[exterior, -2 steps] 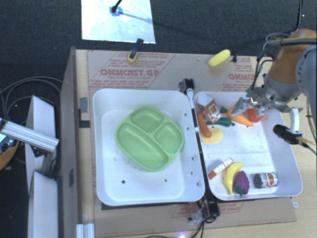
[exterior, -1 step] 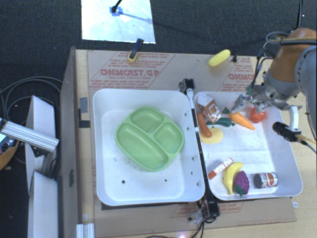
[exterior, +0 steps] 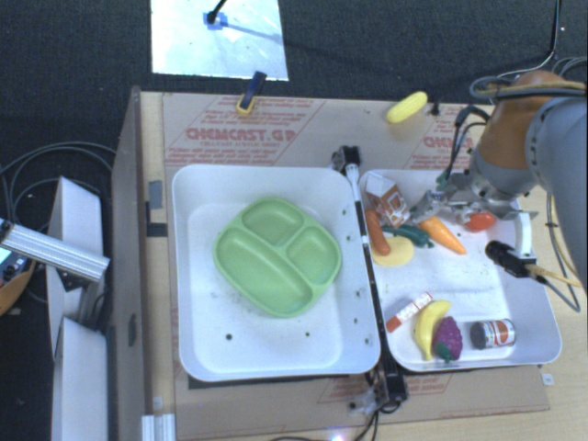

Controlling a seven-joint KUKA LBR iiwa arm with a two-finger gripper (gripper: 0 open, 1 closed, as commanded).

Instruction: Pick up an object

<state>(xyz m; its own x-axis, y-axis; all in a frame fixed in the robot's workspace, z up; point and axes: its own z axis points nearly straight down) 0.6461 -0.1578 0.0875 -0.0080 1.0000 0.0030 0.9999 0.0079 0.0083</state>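
My gripper (exterior: 435, 202) hangs low over the back of the right bin (exterior: 533, 288), reaching in from the right. Just below it lie an orange carrot (exterior: 446, 235) and a dark green piece (exterior: 415, 236). A brown packet (exterior: 390, 204) sits to its left and a red tomato (exterior: 480, 220) to its right. A second orange carrot (exterior: 375, 233) lies along the divider beside a yellow piece (exterior: 396, 252). Near the bin's front lie a banana (exterior: 426, 323), a purple fruit (exterior: 448, 339), a small can (exterior: 493, 333) and a red-and-white stick (exterior: 408, 311). Nothing shows between the gripper and any object.
The left bin (exterior: 207, 338) holds a green divided plate (exterior: 277, 256). A yellow fruit (exterior: 406, 107) lies on the cardboard behind the right bin, and a blue-and-yellow tool (exterior: 250, 93) behind the left one. The middle of the right bin's floor (exterior: 478, 288) is bare.
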